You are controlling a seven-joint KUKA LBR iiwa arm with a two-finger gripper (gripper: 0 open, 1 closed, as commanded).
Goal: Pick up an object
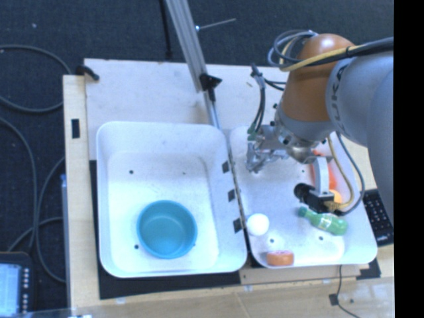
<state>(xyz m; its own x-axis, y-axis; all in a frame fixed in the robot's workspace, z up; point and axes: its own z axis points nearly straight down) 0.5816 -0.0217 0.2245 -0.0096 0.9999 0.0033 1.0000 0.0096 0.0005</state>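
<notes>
My gripper point(256, 163) hangs over the back left part of the right bin point(291, 177), close to the wall it shares with the left bin. Nothing shows in it. A white ball point(258, 224) lies in front of the gripper, against the same wall. A green bottle point(325, 221) lies on its side at the right of this bin. An orange, round-topped object point(280, 258) rests at the bin's front rim. A thin orange-red object point(339, 172) lies partly hidden under the arm at the far right.
The left bin point(119, 144) holds a blue bowl point(167, 228) at its front. A slanted metal rail point(189, 38) rises behind the bins. A black remote point(375, 215) lies on the bench at the right edge.
</notes>
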